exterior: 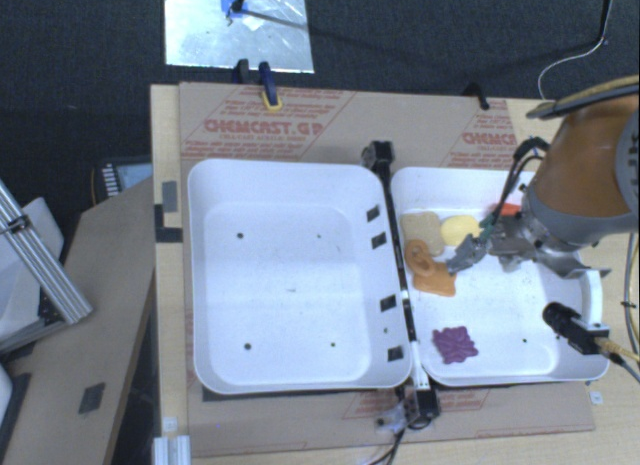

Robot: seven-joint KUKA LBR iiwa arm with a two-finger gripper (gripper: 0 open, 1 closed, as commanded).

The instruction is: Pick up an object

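The orange piece (432, 275), a flat curled shape, lies in the right bin (510, 323), close to that bin's left wall and about midway along it. The gripper (462, 258) sits just beside the orange piece on its upper right, tip slanted down toward it. Whether the two touch cannot be told, nor whether the gripper is spread or pressed together, and nothing can be seen pinched in it. Just above the orange piece in the view lies a pale beige piece (421, 225), its lower edge at or touching the orange piece's top. Up and to the right of the orange piece, just beyond the gripper's tip, rests a round yellow object (460, 227), next to the beige one. Well below the orange piece, toward the near wall, lies a small purple piece (455, 343), apart from everything else. To the right of the orange piece the grey arm (590, 173) with its orange band leans in over the bin's right rim. To the left of the orange piece, past a row of black clips (385, 243) along the seam, stands the left bin (290, 283). Both bins rest on a cardboard sheet (290, 123) printed in red, and far up and left of the orange piece a silvery sheet (238, 13) lies on dark cloth.
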